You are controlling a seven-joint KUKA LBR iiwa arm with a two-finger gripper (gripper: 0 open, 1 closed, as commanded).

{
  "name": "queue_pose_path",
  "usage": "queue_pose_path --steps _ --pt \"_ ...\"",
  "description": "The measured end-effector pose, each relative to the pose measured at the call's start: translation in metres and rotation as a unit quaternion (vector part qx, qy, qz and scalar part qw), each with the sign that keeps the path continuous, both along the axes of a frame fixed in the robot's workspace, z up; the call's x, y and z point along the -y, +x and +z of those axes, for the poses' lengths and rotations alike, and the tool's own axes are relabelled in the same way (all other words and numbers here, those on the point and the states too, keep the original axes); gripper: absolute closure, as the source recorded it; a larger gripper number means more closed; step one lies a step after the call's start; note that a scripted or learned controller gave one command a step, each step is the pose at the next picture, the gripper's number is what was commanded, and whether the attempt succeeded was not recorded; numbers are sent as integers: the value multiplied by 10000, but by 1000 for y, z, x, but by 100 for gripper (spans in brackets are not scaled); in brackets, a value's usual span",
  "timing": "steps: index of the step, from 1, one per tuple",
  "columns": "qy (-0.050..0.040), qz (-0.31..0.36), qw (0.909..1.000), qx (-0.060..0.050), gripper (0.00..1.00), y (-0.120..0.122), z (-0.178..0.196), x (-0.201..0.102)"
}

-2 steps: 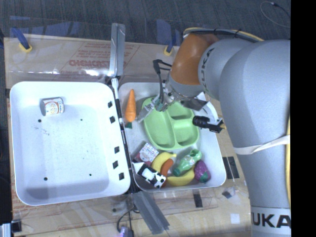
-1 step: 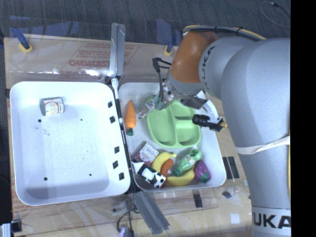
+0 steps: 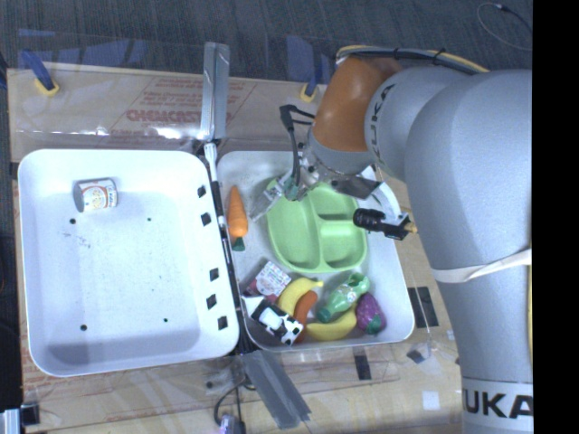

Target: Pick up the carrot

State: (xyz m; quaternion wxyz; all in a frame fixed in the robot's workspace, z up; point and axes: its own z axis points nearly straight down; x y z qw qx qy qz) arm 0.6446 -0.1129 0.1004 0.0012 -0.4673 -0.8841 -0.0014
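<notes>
Carrot [image 3: 236, 214] by right bin's left wall, left of tool [image 3: 294, 184].

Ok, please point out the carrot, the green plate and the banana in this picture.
carrot [image 3: 236, 213]: camera view, middle of its orange body.
green plate [image 3: 308, 242]: camera view, bare left compartment.
banana [image 3: 295, 290]: camera view, its yellow upper end.

Dark grey carpet-like floor [image 3: 136, 7] runs across the top, w/ a thin cable [image 3: 507, 12] lying on it up and right of the tool. Below that, a pale wood bench [image 3: 118, 396] w/ a clear printed sheet [image 3: 163, 107] over its far part, left of the tool. Blue tape bits [image 3: 36, 66] at the sheet's edge. Black tape strips [image 3: 421, 304] on the wood below the tool. Light even, soft shadows.
</notes>
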Motion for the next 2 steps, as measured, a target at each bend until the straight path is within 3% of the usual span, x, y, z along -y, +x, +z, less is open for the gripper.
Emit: queue_pose_path --steps 1,2 --pt "17 30 10000 -34 100 -1 6 -3" --pt "2 32 10000 -10 0 1 9 -2"
